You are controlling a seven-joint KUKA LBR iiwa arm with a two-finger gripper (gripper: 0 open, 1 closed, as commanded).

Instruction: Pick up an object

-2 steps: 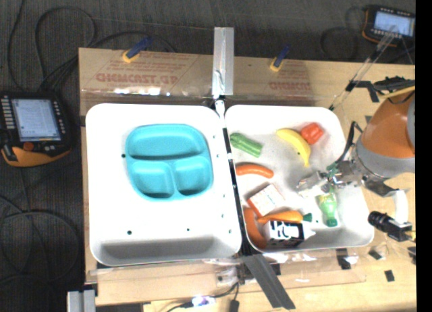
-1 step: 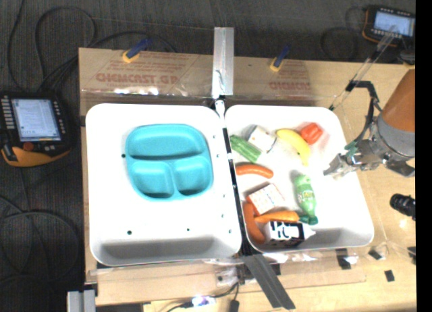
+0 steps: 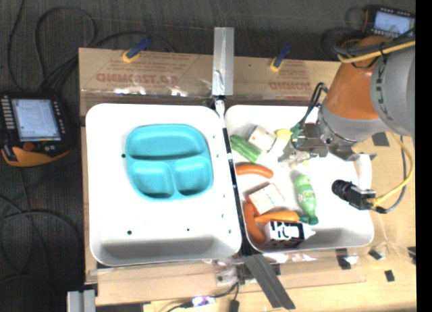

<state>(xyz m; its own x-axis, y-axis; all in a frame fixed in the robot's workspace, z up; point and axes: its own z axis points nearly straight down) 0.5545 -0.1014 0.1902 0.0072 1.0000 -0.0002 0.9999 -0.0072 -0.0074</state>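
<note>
Two white bins on cardboard-topped bench, dark carpet; gripper over right bin, grip indiscernible

Dark grey carpeted floor surrounds the brown cardboard-covered table. Black cables trail across it, beside a handheld screen pendant lying on the floor.

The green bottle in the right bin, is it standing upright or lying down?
Lying down. The green bottle rests on its side on the floor of the right bin, its whole length visible from above, its dark cap end toward the bin's near edge.
</note>
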